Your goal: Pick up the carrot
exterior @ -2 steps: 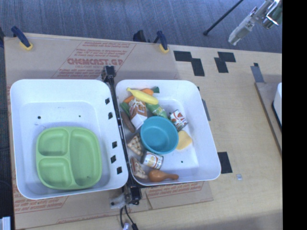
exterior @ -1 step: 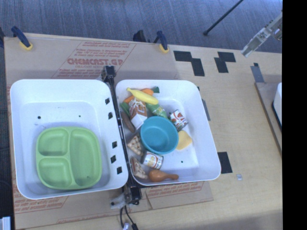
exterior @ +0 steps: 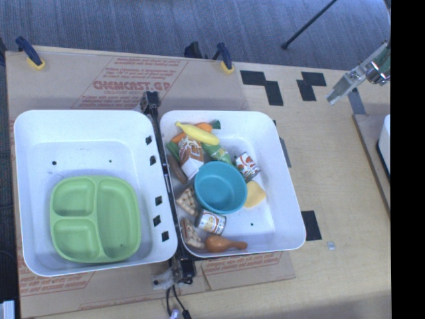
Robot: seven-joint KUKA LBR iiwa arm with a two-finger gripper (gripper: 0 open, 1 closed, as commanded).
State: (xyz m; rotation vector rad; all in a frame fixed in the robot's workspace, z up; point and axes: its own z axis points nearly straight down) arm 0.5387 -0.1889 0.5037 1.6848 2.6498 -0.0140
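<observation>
The gripper (exterior: 339,92) hangs at the upper right, well apart from both bins and carrying nothing I can see — whether it is spread or pressed together cannot be told. The carrot (exterior: 201,126) lies at the far end of the right bin (exterior: 282,198), just behind the banana (exterior: 198,135), amid crowded clutter. The desk (exterior: 332,258) is bare brown board — grey carpet lies beyond.

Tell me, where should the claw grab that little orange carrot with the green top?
Probably from straight above, pinching the orange carrot across its orange middle. It lies flat along the right white bin's far wall, with the yellow banana overlapping its near side, so finger room is tight.
</observation>
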